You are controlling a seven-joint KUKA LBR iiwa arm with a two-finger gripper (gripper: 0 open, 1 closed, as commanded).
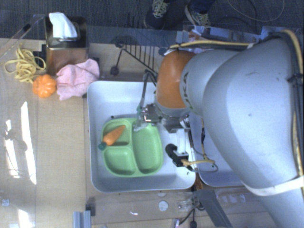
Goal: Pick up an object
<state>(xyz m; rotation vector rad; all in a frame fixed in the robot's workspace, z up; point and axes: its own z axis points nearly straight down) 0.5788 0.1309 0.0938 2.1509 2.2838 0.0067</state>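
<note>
Carrot (114, 135): a small orange toy with a green stub end. It lay at a slant in the upper-left compartment of a green divided plate (148, 152), with the orange tip pointing up and to the right and the green end resting at the plate's left rim. The plate had three compartments. It sat in the middle of the left white bin (96, 177).

Gripper (140, 121): as I watched from the fixed overhead camera, it hung at the plate's upper rim, just above the divider between the carrot's compartment and the large right-hand one. It was near the carrot's tip but apart from it. I could not tell whether it was wide or narrow, and I saw nothing held in it.

Arm (247, 103): the grey body came in from the right and covered most of the right bin (216, 178). Its orange band (170, 82) sat above the wrist.

Surroundings: on the surface (47, 151) beyond the left bin's upper-left corner lay a pink cloth (76, 77). A small orange pumpkin (44, 85) touched the cloth's left side, and a tangle of yellow cord (21, 63) lay further left. A brown tissue box (64, 37) stood behind the cloth. A person's shoes (159, 6) stood on the dark floor at the top.
</note>
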